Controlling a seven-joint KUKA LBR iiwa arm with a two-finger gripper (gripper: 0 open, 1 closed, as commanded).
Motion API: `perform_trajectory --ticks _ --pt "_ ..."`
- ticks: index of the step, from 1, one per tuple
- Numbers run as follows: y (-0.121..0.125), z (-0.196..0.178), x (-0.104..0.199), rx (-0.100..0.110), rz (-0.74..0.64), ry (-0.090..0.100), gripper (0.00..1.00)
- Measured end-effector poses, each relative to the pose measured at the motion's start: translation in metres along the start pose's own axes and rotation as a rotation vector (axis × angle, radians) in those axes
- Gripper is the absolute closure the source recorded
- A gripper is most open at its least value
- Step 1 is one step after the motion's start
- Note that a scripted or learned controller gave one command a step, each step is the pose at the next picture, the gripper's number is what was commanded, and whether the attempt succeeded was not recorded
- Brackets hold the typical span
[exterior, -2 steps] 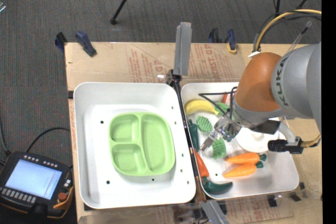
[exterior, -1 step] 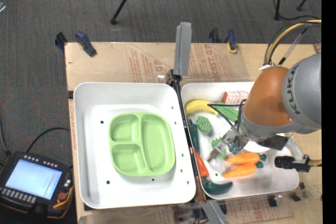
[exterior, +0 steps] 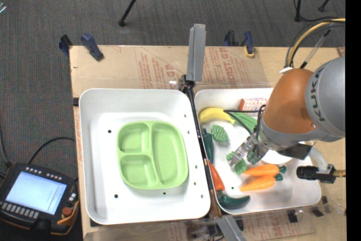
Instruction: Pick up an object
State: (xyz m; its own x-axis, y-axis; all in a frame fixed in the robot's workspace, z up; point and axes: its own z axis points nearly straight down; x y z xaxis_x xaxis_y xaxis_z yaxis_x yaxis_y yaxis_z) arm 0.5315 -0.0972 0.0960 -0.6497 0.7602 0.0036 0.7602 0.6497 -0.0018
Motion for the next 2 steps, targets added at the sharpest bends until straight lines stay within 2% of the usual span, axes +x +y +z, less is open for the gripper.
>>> perform_trajectory --ticks 1,2 --pt "0.000 0.000 0.000 0.001 0.000 0.000 0.00" --pt "-0.041 0.010 0.040 0.001 0.094 -0.002 0.00"
